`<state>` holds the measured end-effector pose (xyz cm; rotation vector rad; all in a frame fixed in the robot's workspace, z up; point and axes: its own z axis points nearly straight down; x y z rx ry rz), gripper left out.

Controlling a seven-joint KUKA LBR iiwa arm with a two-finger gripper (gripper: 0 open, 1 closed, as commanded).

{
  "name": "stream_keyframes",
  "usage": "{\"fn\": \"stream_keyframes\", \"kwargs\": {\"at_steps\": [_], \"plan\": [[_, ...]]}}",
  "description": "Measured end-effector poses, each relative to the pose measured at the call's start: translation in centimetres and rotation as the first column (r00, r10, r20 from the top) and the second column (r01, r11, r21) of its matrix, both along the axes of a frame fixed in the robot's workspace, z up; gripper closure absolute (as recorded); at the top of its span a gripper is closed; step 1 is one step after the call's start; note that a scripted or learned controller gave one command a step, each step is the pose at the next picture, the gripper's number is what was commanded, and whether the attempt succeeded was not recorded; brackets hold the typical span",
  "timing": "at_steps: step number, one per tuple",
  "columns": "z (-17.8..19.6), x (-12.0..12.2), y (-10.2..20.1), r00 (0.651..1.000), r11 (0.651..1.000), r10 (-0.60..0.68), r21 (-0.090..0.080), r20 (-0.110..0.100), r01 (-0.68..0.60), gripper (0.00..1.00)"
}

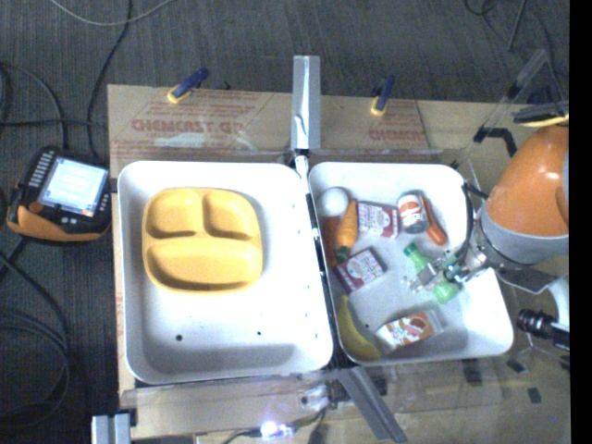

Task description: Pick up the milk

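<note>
Two bins on the bench, and everything you care about is in the right bin (pixel 481 340). The left bin (pixel 185 350) just has a yellow divided tray (pixel 203 239) sitting in it.

My best guess for the milk (pixel 376 218) is the small white-and-red carton in the upper middle of the right bin. It's between the carrot (pixel 347 225) on its left and a can (pixel 413 211) on its right. Labels are too blurry to read though, and there's a similar pale carton (pixel 407 328) near the front edge, so take that with a grain of salt.

Your gripper (pixel 450 274) is parked at the right side of that bin, low over a green item (pixel 445 290). Honestly can't tell from this angle whether it's spread or closed, and nothing is clearly caught in it.

The bit that matters: the milk lies up and to the left of the gripper in this view, well apart from it, with a green bottle (pixel 418 255) roughly in between. The carton's long axis looks like it runs roughly left to right, slightly tilted. I'd say you need to lift clear, travel across toward the bin's divider side, and line the jaws across the short side.
</note>
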<state>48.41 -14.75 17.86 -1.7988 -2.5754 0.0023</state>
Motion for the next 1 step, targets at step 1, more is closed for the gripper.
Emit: {"fn": "stream_keyframes", "kwargs": {"at_steps": [1], "plan": [[0.29, -0.08, -1.55, 0.979, 0.979, 0.203, -0.002, -0.001, -0.203, 1.0]]}}
